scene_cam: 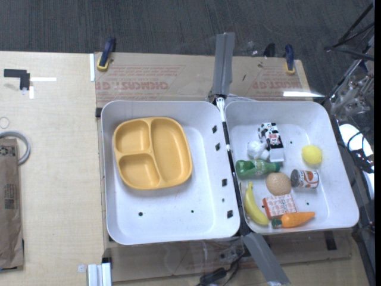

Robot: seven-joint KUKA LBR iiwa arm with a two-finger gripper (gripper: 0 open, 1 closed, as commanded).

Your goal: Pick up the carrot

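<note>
The carrot (293,220) is orange with a green stub at its left end. It lies flat near the front edge of the right bin (333,130), just below a small red and white carton (279,206) and right of a banana (254,205).
The right bin also holds a brown round item (278,183), a small can (305,179), a yellow lemon (311,154), a green bottle (256,168) and a black and white cow toy (269,139). A yellow divided plate (152,152) sits in the left bin (119,219).
</note>
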